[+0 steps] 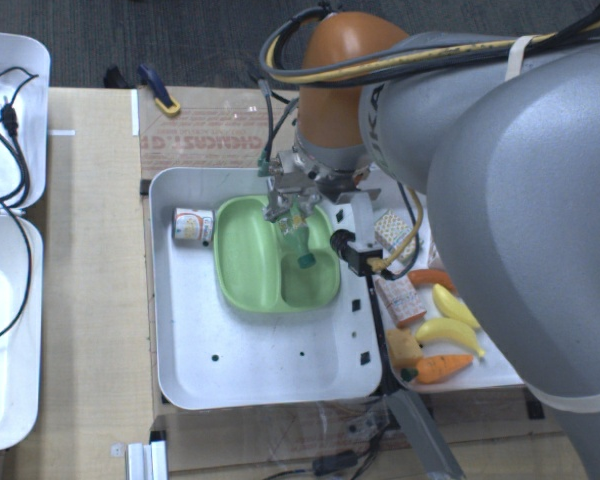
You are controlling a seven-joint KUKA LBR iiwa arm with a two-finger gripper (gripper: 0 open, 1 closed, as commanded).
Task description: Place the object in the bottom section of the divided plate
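Observation:
A light green divided plate (250,268) lies in the upper middle of the centre white bin (250,368). A ridge splits it into a left section and a right section. My gripper (294,220) hangs over the top of the right section. Its fingers are shut on a small clear object with a teal tip (304,256). The object slants down from the fingers, and its teal end is just above or touching the floor of the right section.
A small white cup (192,227) lies on its side left of the plate. The right bin holds a banana (452,328), a carrot (442,368), a wafer-like block (404,302) and other toy foods. The arm covers that bin's upper part.

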